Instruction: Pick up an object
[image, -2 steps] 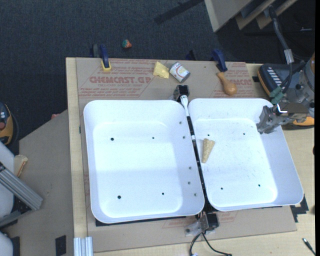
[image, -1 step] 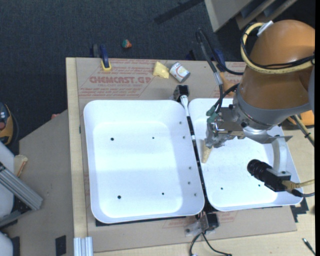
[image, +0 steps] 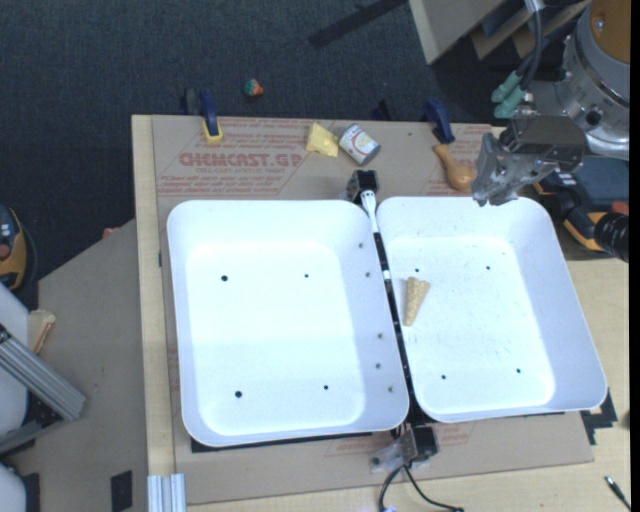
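The right-hand shallow white plastic bin (image: 500, 345) has a wide bare floor at its near side, so there is plenty of room there for the arm to travel. Further in lies the task's thing, a small tan cone-shaped piece (image: 414, 299). It rests flat on the bin floor, just beside the inner wall that meets the left-hand shallow white plastic bin (image: 270, 330). Its wide end points away from the camera.

The step in hand looks like the approach, since the grey two-finger gripper (image: 496, 188) hangs over the far rim of the right bin, well apart from the cone. Whether its jaws are spread or pressed together cannot be told from this slant.

To do it well, the gripper should probably cross the bin toward the inner wall and come straight down. It should close across the cone's narrow width, along the wall's line, so that neither side strikes that wall.

Beyond the rim, on the brown cardboard sheet (image: 250, 160), an orange-tan rounded piece (image: 456, 168) lies near the gripper. A black clamp (image: 364, 185) sits at the bins' far junction, so a low sweep there risks a knock.
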